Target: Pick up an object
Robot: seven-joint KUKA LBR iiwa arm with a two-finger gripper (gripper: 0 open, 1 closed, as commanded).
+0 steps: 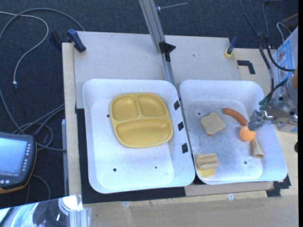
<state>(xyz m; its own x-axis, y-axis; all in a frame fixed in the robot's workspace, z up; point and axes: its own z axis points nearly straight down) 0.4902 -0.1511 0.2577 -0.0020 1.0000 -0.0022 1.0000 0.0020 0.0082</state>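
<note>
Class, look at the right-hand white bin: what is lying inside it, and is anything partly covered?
Inside the right bin: a toast slice, sausage, orange ball, small tan cone and a sandwich block resting on a yellow piece, which it mostly hides.

Readable text: none showing | bins (pixel 94 126): bearing no labels | handheld screen (pixel 12 155) at left: glowing, its contents too blurred to read

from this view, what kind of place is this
Likely a robotics lab test bench, not a kitchen: two white bins clamped to a board, toy food such as a sausage and an orange ball, loose cables on carpet, and a gripper.
</note>
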